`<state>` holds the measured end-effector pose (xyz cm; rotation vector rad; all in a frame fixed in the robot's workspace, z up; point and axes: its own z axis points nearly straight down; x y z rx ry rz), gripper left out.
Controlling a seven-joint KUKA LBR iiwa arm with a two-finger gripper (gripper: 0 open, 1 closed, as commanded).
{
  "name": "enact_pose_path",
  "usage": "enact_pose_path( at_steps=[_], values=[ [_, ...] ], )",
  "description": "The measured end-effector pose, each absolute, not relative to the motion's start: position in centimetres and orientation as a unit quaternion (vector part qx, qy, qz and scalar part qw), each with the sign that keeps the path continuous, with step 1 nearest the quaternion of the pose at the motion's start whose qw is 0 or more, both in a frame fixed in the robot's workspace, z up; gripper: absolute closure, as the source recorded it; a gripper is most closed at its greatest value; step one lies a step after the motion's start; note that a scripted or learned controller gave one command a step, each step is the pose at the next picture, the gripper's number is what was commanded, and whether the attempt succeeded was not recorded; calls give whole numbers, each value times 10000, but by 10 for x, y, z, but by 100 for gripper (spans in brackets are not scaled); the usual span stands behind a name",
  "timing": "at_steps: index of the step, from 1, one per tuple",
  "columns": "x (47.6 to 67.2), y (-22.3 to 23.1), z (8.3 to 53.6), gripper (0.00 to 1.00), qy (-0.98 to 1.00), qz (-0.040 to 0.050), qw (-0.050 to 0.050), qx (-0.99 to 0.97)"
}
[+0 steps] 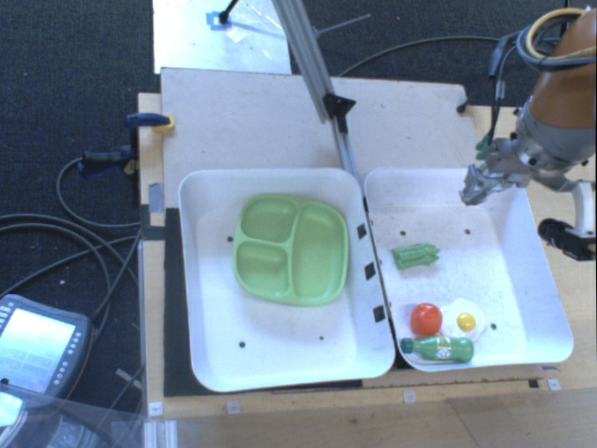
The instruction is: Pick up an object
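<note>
Above the far right corner of the right bin [532, 278], the gripper [474, 192] is seen hanging on the grey arm [560, 129] with its orange band, which enters from the right. Nothing is seen between its tips; whether they are spread or pressed together cannot be told at this angle.

Four objects are recorded in the right bin, all well apart from the gripper. A small green piece [416, 256] lies near the bin's middle, towards the left wall. A red tomato [426, 319] sits nearer the front, with a fried egg toy [465, 322] just beside it on its right. A green bottle [439, 348] lies on its side at the front edge, just below the tomato and egg.

A light green divided plate [291, 249] with three compartments is noted in the left bin [210, 334], roughly centred, lying flat.

A slanted metal pole [303, 40] crosses the upper bench [242, 119] and ends near the seam between the bins. A teach pendant [33, 339] and cables [84, 241] are noted on the dark floor at left.
</note>
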<state>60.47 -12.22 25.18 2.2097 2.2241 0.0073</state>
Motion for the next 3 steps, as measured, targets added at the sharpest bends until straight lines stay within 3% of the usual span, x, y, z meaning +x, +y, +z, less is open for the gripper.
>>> enact_pose_path(
  at_steps=[3],
  values=[
    [570,37,252,100,7109,9,-9,7033]
  ],
)
